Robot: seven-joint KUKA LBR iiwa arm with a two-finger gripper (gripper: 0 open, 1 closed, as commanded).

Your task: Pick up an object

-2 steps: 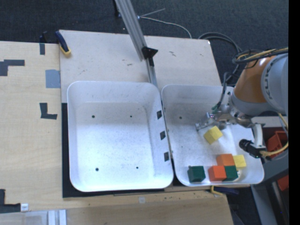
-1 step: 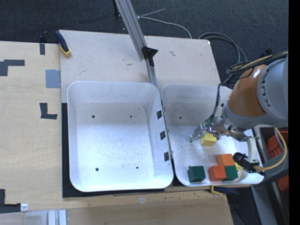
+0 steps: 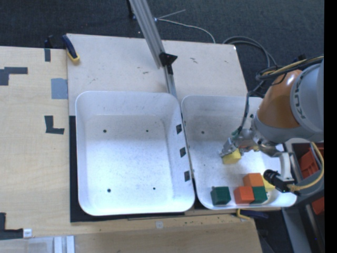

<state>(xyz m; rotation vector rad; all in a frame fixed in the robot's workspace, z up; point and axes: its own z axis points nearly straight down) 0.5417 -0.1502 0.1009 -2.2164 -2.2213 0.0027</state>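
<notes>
Gripper hovering in right bin, fingers clenching on yellow block sitting right at the tips, toward 6 o'clock from wrist. Lying near the bin's front edge, at 5 to 6 o'clock of the gripper: green block, orange block, red block, second green block.

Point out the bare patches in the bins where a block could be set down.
The left bin has bare floor throughout. In the right bin, the far-left stretch by the divider is free. Its near corner is crowded: green block, orange blocks, and the gripper over a yellow block.
</notes>
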